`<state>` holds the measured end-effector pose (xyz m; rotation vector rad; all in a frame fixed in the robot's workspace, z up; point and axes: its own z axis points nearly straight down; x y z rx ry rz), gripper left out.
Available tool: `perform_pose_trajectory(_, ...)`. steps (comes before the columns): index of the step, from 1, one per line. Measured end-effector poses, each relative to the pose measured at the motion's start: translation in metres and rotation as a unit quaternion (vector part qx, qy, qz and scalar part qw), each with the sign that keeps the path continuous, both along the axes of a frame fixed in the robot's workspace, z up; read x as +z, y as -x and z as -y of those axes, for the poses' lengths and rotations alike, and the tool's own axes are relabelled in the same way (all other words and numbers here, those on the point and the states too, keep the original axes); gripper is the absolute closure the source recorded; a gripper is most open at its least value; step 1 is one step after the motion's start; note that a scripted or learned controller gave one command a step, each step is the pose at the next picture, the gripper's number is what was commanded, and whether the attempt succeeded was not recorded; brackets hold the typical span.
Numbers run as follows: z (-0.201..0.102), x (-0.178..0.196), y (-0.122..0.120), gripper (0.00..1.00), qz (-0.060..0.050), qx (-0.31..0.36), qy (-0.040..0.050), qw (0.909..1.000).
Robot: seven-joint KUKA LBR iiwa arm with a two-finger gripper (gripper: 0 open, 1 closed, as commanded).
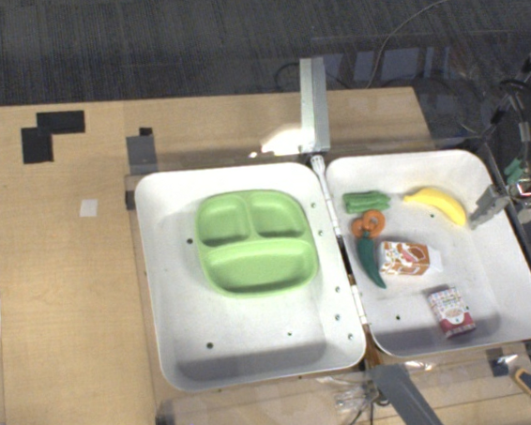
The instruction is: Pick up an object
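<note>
Gripper (pixel 487 204), finger state not discernible, sits at the right bin's (pixel 504 323) edge; banana (pixel 436 204) lies just left, long axis slanting.

You see two white bins (pixel 167 264), smooth plastic w/ slight gloss. The green tray (pixel 254 241) looks matt plastic. The bench (pixel 55 276) is pale wood, smooth finish. The banana (pixel 437 204) looks like glossy plastic; the small can (pixel 451 311) has a printed label, approx. satin.

Around my banana (pixel 437 204), white bin floor lies open below and right; the green bean (pixel 366 202) and carrot (pixel 371 223) crowd its left.
</note>
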<state>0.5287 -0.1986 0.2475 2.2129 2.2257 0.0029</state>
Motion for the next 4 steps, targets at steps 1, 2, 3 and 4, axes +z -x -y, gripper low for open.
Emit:
perform_pose_trajectory(1, -0.01, -0.083, -0.077, 0.0, 0.0, -0.003, 0.0, 1.0)
perform_pose_trajectory(2, 0.007, -0.159, -0.107, 0.0, 0.003, 0.021, 0.0014, 0.9998)
perform_pose_trajectory(3, 0.005, -0.145, -0.11, 1.0, 0.006, 0.025, 0.0018, 0.9997)
perform_pose_trajectory(4, -0.08, -0.062, -0.111, 1.0, 0.002, 0.053, -0.0002, 0.9986)
